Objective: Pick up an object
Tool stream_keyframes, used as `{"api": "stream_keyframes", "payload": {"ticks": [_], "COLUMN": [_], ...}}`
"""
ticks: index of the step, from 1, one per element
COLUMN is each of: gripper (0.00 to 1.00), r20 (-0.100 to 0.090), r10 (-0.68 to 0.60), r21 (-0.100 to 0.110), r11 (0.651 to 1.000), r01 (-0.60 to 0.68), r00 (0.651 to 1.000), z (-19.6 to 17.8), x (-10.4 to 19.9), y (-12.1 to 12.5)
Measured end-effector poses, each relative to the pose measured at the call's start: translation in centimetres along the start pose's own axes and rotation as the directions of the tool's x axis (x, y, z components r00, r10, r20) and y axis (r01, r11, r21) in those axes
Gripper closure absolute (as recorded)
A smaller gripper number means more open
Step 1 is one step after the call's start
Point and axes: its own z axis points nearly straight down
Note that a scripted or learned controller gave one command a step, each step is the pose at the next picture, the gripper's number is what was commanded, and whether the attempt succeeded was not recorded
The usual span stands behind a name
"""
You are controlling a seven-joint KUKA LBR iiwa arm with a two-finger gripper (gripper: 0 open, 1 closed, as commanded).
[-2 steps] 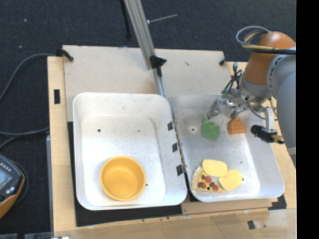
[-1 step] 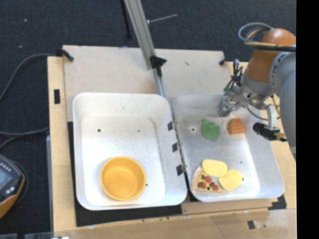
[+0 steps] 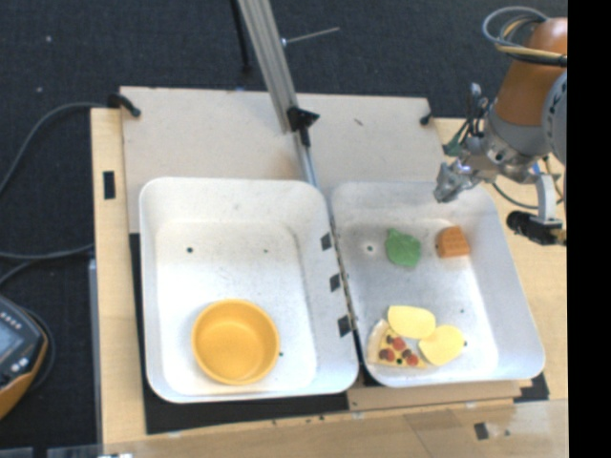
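Observation:
The right bin [image 3: 496,284] holds a green lump [image 3: 403,249], a small orange block [image 3: 452,242], two yellow pieces [image 3: 410,321] [image 3: 442,344] and a pizza slice toy [image 3: 391,349]. A yellow bowl [image 3: 235,341] sits in the left bin [image 3: 191,227]. My gripper [image 3: 449,185] hangs over the far right corner of the right bin, above and just behind the orange block, with nothing seen between its fingers.
A slanted aluminium post [image 3: 272,60] rises from the board behind the bins, ending at a black clamp [image 3: 302,119]. A black cable [image 3: 38,141] and a device [image 3: 17,351] lie off the bench at the left.

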Motion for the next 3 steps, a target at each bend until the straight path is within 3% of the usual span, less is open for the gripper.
{"api": "stream_keyframes", "payload": {"ticks": [1, 3], "gripper": [1.0, 1.0], "r20": [-0.001, -0.003], "r10": [-0.001, -0.002], "r21": [0.006, 0.009], "r11": [1.0, 1.0], "r01": [0.001, 0.002], "r00": [1.0, 1.0], "z": [-5.2, -6.1], "x": [-0.2, 8.2], "y": [0.1, -3.8]}}
